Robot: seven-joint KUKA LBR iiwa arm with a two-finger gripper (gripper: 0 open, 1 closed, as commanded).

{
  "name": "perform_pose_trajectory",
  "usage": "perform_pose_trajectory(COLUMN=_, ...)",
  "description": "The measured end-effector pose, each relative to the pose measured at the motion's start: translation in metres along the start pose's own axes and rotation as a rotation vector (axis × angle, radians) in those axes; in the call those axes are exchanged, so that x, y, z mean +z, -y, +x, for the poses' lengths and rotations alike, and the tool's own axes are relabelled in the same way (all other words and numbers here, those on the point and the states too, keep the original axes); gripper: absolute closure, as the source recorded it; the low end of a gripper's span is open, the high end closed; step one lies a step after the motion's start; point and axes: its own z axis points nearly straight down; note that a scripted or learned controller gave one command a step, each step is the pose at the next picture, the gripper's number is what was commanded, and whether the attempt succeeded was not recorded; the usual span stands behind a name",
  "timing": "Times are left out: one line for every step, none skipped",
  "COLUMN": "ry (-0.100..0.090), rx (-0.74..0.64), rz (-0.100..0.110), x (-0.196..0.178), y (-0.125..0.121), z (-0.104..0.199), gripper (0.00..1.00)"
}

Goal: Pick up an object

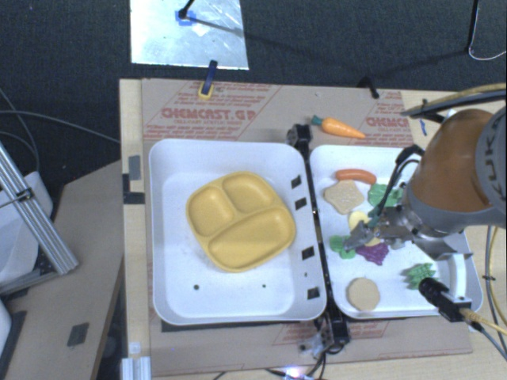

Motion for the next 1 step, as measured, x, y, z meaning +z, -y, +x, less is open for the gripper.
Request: perform_pose_trajectory(ry=0.002, rx=-0.001, rz=-0.005, x=0.1029, y=-0.0324, z=-0.0238, gripper=0.0)
